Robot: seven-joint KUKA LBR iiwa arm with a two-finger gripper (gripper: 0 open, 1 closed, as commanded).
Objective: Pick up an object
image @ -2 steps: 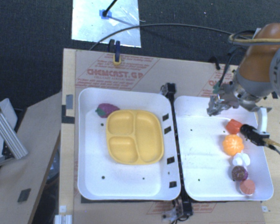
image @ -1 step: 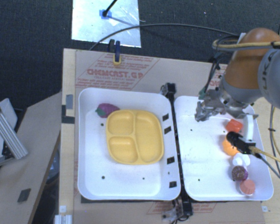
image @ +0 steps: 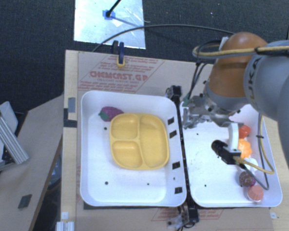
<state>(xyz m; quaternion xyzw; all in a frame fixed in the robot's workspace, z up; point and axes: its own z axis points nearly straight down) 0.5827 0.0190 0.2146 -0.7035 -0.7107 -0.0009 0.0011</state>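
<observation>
Claw point(image: 190, 117) over right bin point(image: 205, 162), arm point(image: 278, 77) angled down

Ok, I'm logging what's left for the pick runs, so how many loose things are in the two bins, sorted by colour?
Yellow: 1, divided plate in the left bin.
Purple: 2, toy behind the plate, dark ball in the right bin.
Orange: 2, orange-red piece and orange-yellow piece, both partly covered.
Pink: 1, round piece beside the dark ball.
Total: 6.
</observation>
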